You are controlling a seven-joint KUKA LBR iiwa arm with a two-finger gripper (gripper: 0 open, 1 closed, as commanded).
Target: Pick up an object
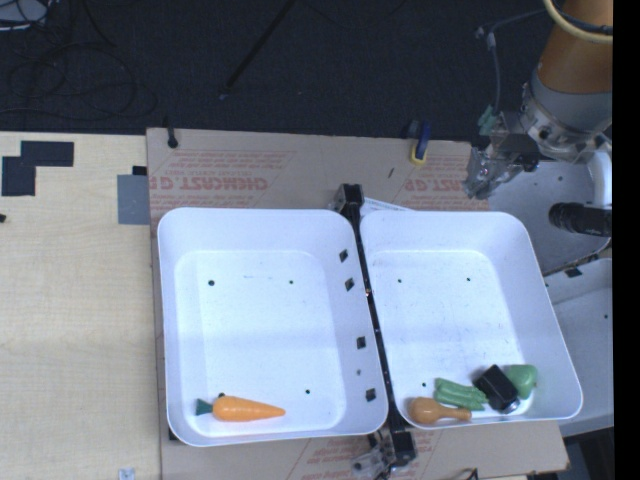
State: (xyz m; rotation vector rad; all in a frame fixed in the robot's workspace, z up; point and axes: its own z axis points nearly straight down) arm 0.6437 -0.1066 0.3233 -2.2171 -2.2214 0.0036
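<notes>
Arm parked beyond the far right bin corner; objects lie along the near bin walls.

The two-finger gripper point(487, 176) hangs outside the right white bin point(540, 268). An orange plastic carrot point(245, 409) lies in the left white bin point(165, 268); a green pod point(460, 394), black block point(497, 387) and tan gourd-shaped toy point(436, 412) cluster near-right.

Both bins are plain white — the left bin point(190, 258) and the right bin point(540, 298) — each dotted with a few small dark holes. In the left lies an orange carrot point(248, 409) with a dark green top. The right holds a green pea pod point(459, 394), a black block point(497, 387), a tan-orange pear-shaped piece point(437, 412) — and another green piece point(523, 376). The cardboard point(260, 173) beneath is brown with red lettering.
</notes>
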